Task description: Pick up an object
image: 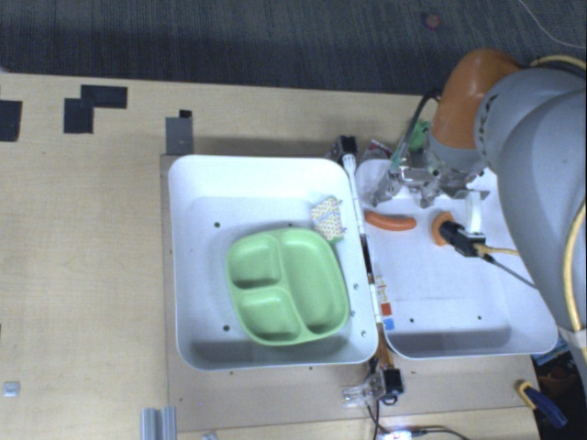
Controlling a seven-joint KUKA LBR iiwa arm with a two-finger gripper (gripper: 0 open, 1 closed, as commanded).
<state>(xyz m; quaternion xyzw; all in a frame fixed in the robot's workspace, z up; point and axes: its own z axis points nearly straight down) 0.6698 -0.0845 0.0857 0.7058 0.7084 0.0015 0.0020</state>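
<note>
The sausage (390, 220) is the likeliest pick: a short orange-red toy, smooth and rounded, lying flat and crosswise at about 10 o'clock in the right bin (459, 337). It looks light and slightly rubbery, probably a little slick, so a hold across its middle, square to its length, should serve best; a grip near a tapered end may let it squirt out. The end effector (394, 193) hangs just at its 12 o'clock, close above it, and whether it is open or closed I cannot tell. At the sausage's 3 o'clock sits a small orange lump (441, 220), partly hidden. In the left bin (197, 246) lie a matte green plate (287, 285) with three compartments and, at its 1 o'clock, a crumpled patterned scrap (327, 216). The bench (83, 273) is pale wood
</note>
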